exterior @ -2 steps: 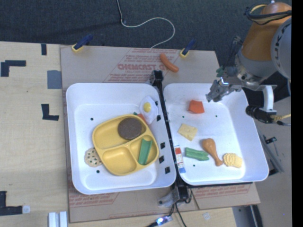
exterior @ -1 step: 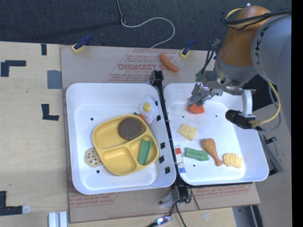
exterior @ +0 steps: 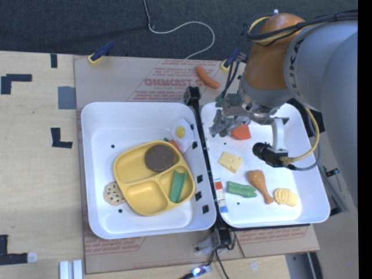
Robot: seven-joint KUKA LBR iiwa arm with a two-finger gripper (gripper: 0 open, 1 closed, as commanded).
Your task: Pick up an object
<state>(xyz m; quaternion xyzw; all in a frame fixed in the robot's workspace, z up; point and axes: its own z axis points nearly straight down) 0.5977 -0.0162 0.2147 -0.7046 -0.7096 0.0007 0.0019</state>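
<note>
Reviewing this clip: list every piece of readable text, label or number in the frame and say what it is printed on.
"CHEMCAST": red print on the brown cardboard sheet under the bins, above the left white bin; the smaller red lines beside it are too blurred to read.
Red print on the cardboard's lower edge below the right bin: too small to read.
Small red, white and blue packet in the right white bin: any print on it is illegible.

A yellow divided tray (exterior: 139, 185) in a white bin (exterior: 96, 132) carries a dark brown patty (exterior: 160, 157) and a green pickle (exterior: 178, 186); a tan, dark-speckled cookie (exterior: 113, 193) lies beside it. In the other white bin (exterior: 308, 211): pale yellow cheese (exterior: 230, 161), a green bean pod (exterior: 241, 189), a golden-brown drumstick (exterior: 261, 185), an orange-red piece (exterior: 241, 133). The arm (exterior: 314, 57) is grey, banded orange.
</note>
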